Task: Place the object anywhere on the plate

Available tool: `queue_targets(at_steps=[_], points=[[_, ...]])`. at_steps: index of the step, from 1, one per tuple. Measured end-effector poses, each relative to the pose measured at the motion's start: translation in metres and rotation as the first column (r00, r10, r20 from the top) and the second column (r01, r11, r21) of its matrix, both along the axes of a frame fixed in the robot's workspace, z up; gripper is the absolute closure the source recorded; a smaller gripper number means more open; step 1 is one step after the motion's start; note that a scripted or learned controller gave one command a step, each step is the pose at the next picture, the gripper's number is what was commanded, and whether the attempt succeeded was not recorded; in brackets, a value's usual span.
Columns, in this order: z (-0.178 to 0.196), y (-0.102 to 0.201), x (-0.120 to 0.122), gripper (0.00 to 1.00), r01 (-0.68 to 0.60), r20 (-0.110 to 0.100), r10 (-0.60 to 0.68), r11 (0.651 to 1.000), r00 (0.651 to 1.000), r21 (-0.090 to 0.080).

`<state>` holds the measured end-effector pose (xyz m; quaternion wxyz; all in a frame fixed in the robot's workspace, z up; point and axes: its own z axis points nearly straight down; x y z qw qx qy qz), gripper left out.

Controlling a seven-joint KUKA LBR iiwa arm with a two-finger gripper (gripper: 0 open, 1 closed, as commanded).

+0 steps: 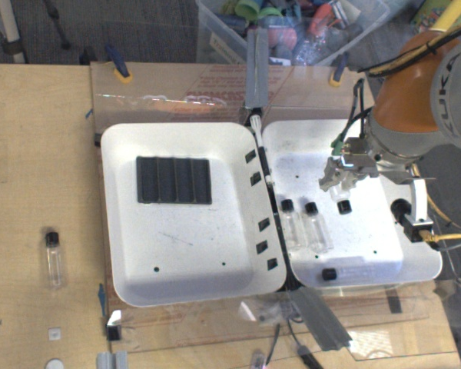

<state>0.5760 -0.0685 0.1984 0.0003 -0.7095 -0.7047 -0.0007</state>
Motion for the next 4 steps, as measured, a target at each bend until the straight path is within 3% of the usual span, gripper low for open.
queue_targets(at_steps=[1, 2, 3, 4], points=[[-0.007, -0.008, 0.033, 1.0, 0.503, -0.001, -0.503, 0.864, 0.864, -0.003], [-0.109, -0.031, 0.035, 1.0, 0.82, 0.003, -0.82, 0.572, 0.572, 0.004], [-0.109, -0.027, -0.039, 1.0, 0.945, 0.004, -0.945, 0.327, 0.327, 0.007], [-0.108, -0.05, -0.084, 1.0, 0.898, 0.007, -0.898, 0.439, 0.439, 0.013]])
